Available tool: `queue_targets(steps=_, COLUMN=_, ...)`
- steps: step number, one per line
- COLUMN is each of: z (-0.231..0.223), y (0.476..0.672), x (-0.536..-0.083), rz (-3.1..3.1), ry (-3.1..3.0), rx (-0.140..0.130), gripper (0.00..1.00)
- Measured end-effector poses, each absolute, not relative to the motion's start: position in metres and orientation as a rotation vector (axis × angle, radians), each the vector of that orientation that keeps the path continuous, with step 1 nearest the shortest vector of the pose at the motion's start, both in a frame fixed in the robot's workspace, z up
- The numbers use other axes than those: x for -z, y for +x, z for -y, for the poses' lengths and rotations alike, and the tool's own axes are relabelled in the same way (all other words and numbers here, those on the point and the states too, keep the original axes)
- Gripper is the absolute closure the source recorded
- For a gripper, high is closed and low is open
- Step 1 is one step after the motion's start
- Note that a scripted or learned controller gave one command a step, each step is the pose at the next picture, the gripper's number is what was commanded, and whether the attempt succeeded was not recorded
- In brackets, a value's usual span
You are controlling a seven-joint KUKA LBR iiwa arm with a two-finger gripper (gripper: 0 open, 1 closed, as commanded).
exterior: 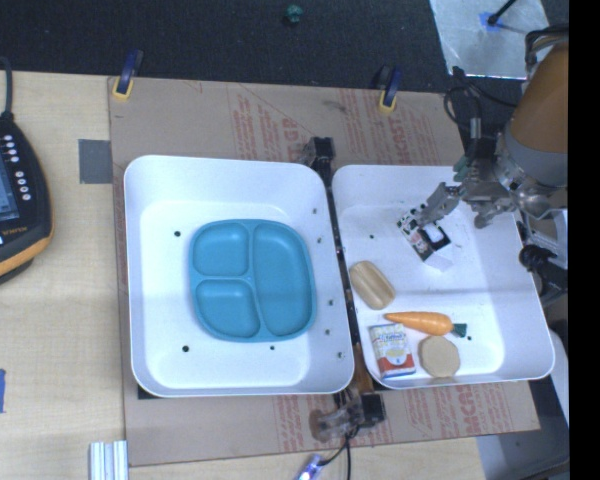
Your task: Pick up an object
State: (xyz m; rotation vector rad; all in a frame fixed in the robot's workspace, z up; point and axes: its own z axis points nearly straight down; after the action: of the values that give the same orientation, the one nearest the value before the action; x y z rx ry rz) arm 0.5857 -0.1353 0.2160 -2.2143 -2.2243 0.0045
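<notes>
The arm's jaws [425,230] hang over the right bin's [500,268] twelve o'clock end, whether released or clenched I cannot tell, likely lining up a pick, with the carrot [420,321] near six o'clock.

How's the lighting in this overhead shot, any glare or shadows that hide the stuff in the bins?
Camera view: light is even and soft, and the white bins read bright without hard glare. The gripper throws a faint grey shadow on the right bin floor beneath it. The carrot and blue plate are sharp; the small carton's print is too small to read.
</notes>
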Motion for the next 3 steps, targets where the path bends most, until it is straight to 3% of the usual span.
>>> queue_targets(steps=1, z=0.173, y=0.608, x=-0.091, rz=2.224, ry=-2.213, rx=-0.009, gripper=0.0)
queue_targets(steps=2, z=0.144, y=0.642, x=-0.092, rz=2.228, ry=-2.214, rx=-0.005, gripper=0.0)
queue_targets(steps=3, z=0.157, y=0.657, x=-0.092, rz=2.226, ry=-2.215, rx=-0.002, gripper=0.0)
